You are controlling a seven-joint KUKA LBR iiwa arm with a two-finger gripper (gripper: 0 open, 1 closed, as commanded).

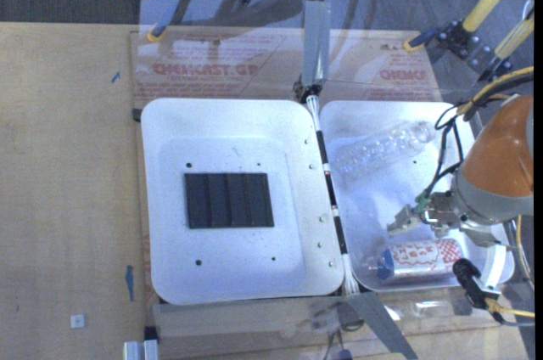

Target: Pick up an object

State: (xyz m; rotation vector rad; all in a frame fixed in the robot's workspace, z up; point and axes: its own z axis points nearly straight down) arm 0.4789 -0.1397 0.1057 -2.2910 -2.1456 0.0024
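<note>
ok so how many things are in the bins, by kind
clear bottle: 1
tube with red and white label: 1
black ridged slab: 1
total: 3

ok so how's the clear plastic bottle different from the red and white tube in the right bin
The clear bottle is see-through and nearly colourless; the tube is opaque, red and white with a blue cap. The bottle lies toward the far side of the right bin, on a slant; the tube lies along the near edge, almost level across the view. The bottle looks longer than the tube. Both lie on their sides in the same bin.
</note>
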